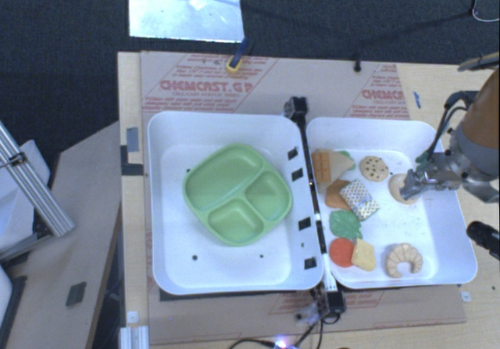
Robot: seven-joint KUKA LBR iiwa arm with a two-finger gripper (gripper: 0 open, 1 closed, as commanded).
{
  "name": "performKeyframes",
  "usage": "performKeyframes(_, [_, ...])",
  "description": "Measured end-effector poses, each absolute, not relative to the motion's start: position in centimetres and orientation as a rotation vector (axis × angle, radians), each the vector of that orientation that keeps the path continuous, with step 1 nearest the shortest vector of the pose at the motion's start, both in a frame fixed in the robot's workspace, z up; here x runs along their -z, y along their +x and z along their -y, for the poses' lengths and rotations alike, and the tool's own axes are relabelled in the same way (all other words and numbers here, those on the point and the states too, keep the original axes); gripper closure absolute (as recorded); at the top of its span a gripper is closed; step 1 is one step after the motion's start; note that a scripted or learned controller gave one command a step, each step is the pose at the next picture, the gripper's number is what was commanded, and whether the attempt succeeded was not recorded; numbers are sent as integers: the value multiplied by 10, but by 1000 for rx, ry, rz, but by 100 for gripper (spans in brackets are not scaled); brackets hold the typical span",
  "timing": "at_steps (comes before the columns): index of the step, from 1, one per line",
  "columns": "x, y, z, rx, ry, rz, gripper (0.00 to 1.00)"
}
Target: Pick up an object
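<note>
The left bin (168, 246) has a green tray (237, 194) in the middle, with bare white floor all around it. The right bin (449, 261) is crowded on its left side: a sandwich (331, 164), a cookie (374, 168), a foil packet (359, 198), a green piece (344, 224), a red piece (341, 251) and a yellow piece (364, 255) lie close together. A croissant (403, 259) sits apart near the front. The gripper (414, 181) is low by the right wall. Bare floor lies between it and the croissant.

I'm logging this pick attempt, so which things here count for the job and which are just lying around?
For the job: gripper, round tan piece beside it, cookie, croissant, sandwich, foil-wrapped piece.

Lying about: green divided plate, yellow clip.
</note>
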State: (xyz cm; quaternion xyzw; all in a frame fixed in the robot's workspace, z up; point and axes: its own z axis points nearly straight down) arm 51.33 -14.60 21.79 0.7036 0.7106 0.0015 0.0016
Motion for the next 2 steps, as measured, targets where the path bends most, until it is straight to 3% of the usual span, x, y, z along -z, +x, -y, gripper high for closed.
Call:
performKeyframes(1, [-221,562,104,-6,2208,-2230,100])
performKeyframes(2, [-226,594,60,-6,2209,-2230,100])
